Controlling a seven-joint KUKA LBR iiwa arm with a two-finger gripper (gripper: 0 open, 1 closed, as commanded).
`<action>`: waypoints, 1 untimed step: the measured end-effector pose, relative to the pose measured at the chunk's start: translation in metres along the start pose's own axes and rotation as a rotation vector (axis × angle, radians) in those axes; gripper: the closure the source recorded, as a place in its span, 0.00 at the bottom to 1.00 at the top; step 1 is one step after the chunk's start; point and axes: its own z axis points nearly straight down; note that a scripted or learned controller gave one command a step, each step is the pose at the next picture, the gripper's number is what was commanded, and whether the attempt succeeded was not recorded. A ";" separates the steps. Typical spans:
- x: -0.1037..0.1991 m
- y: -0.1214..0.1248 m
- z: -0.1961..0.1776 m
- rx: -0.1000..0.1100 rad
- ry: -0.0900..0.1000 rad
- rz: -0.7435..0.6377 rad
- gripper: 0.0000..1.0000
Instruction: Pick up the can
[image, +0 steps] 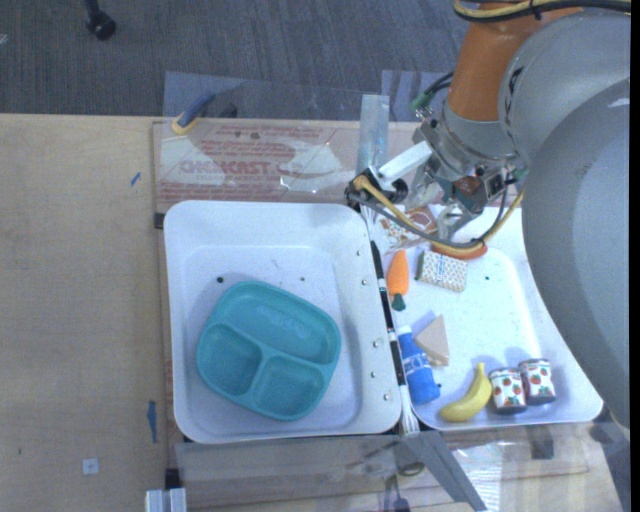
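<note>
The two small cans (521, 386) stand side by side at the near end of the right bin (520, 290), just beside the banana (467, 397). The gripper (452, 205) hangs over the far end of that bin, well apart from them, above the small patterned packet (443, 270); whether it is released or clenched I cannot tell from here. To do this well, I'd say it should travel along the bin, settle squarely above one can, and come down straddling it, clear of its twin and the banana. The teal tray (267, 348) sits in the left bin (190, 300).
</note>
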 end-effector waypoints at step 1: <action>0.001 0.030 -0.003 0.000 0.001 0.099 1.00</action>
